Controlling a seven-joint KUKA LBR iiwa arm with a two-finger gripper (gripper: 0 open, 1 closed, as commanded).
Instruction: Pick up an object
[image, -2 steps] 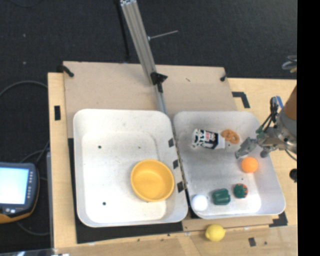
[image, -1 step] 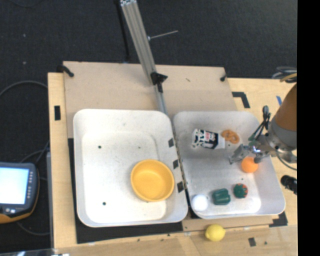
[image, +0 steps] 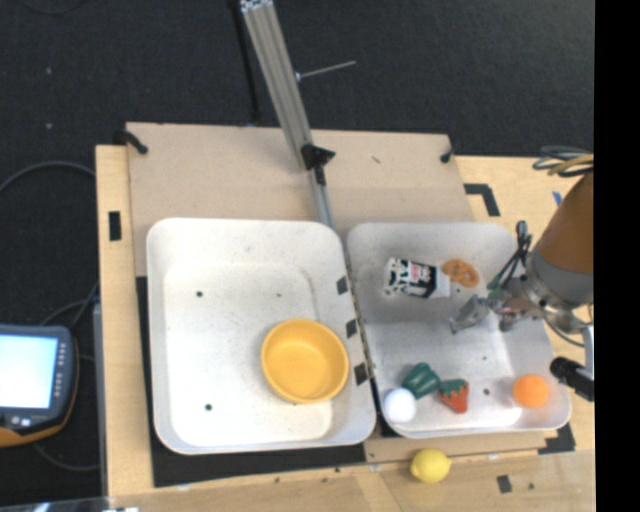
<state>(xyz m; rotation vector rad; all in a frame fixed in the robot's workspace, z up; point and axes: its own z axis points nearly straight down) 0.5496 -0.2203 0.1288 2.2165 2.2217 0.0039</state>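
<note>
My gripper (image: 482, 312) hangs over the middle of the right bin (image: 520, 425), reaching in from the right below the orange band of the arm. Just left of it and a little farther back lies a white and black carton (image: 411, 278), with a brown round cookie-like piece (image: 460, 271) beside it. Along the bin's front edge are a white ball (image: 400, 405), a green toy (image: 421, 379), a red strawberry (image: 455, 395) and an orange ball (image: 531, 391). Nothing shows in the gripper's grasp.
A yellow bowl (image: 304, 360) sits in the left bin (image: 200, 260), near its front right corner. A lemon (image: 430, 466) lies on the bench outside the bins, in front of the right one. A metal post (image: 285, 95) rises behind the bins.
</note>
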